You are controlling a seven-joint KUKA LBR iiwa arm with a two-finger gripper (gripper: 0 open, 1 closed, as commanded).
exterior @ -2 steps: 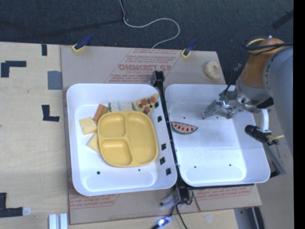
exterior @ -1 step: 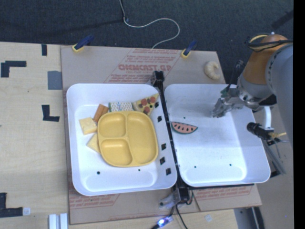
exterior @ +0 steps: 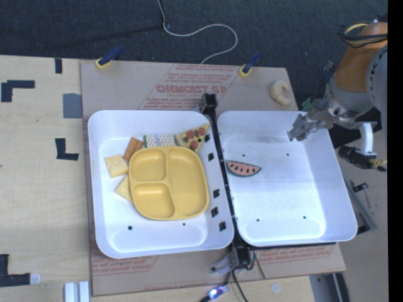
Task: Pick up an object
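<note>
Here, tool [exterior: 301,131] hovering at right bin's [exterior: 327,187] two o'clock corner, grip state unclear; watermelon slice [exterior: 243,168] lying at nine o'clock.

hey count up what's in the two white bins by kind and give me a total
Yellow divided plate: 1
Watermelon slice: 1
Pizza slice: 1
Other toy food pieces partly hidden by the plate, such as the pale square: at least 4
Total: at least 7
</note>
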